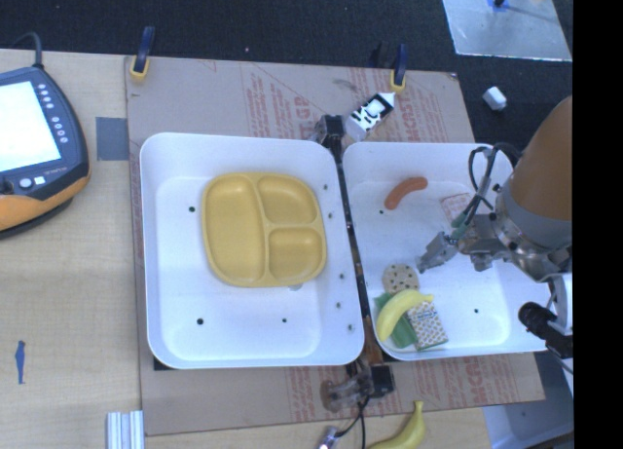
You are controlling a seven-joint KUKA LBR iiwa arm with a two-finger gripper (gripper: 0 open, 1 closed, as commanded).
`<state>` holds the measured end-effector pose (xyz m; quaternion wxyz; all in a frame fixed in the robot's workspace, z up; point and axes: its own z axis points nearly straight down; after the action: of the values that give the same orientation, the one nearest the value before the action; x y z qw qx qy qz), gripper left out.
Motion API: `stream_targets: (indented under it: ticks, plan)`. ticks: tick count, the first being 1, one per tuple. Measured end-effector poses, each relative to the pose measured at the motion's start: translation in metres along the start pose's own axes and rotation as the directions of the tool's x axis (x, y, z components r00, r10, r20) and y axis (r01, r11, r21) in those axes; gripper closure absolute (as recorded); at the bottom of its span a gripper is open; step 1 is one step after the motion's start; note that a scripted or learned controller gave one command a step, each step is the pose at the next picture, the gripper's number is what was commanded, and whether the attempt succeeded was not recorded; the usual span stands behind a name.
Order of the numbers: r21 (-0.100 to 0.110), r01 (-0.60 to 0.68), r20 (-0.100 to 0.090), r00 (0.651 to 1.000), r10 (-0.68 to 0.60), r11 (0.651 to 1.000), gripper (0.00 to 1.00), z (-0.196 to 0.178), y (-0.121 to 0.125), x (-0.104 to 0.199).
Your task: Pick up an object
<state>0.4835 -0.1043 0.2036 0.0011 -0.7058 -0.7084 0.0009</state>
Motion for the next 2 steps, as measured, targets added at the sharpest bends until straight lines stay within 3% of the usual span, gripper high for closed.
stream_targets:
  ticks: [1, 2]
  plan:
    - [0.002, 0.002, 0.001, 1.000, -0.002, 1.000, 0.00, 0.113, 0.031, 0.007]
    - [-0.005, 0.005, 0.004, 1.000, -0.005, 1.000, 1.00, 0.099, 0.034, 0.006]
